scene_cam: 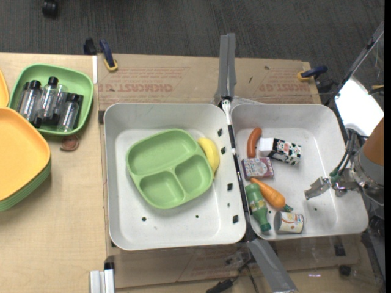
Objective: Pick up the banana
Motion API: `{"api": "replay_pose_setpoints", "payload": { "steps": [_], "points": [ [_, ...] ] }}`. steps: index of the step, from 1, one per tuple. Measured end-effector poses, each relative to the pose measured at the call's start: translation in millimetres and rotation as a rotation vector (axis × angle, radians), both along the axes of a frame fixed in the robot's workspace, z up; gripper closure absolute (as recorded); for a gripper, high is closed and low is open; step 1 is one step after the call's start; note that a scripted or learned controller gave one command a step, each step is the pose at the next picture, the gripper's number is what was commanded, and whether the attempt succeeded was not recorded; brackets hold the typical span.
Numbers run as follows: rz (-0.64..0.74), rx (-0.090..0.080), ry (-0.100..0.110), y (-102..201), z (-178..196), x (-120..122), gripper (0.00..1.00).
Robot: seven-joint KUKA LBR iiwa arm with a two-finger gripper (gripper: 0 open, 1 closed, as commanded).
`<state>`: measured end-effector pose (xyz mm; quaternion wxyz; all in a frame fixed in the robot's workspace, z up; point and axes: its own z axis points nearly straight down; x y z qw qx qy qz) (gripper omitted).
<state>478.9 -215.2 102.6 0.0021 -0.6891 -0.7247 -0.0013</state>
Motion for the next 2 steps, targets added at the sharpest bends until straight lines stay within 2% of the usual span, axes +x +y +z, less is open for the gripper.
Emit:
{"api": "replay_pose_setpoints", "payload": {
  "steps": [1,2],
  "points": [
    [-0.18,-0.003,0.002,47,-12,4,0.0],
    [-0.152,-0.003,0.001,9,-12,-2,0.0]
  ]
}}
